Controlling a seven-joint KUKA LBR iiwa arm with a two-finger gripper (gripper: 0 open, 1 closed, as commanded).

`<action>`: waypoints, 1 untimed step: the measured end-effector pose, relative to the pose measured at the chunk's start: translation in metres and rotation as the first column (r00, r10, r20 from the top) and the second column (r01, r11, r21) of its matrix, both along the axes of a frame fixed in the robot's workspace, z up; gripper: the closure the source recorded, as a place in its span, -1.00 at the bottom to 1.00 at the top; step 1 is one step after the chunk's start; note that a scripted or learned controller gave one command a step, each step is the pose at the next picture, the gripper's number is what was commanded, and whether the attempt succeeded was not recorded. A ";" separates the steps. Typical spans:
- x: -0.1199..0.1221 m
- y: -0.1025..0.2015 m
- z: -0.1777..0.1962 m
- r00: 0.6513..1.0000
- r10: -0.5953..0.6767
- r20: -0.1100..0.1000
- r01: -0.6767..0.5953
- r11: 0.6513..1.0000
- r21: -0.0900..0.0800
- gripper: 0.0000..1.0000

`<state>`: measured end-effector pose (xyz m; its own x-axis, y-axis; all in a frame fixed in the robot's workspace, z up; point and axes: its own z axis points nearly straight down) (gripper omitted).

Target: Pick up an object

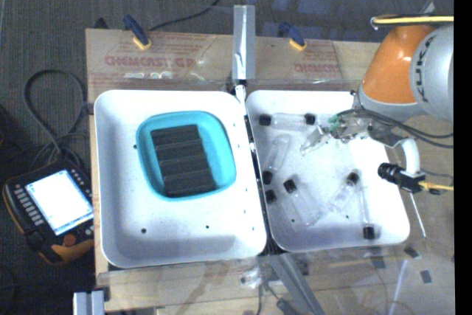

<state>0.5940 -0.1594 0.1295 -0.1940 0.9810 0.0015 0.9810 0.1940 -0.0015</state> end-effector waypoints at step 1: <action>0.000 -0.054 0.087 0.977 0.214 0.003 -0.214 0.977 -0.003 -1.00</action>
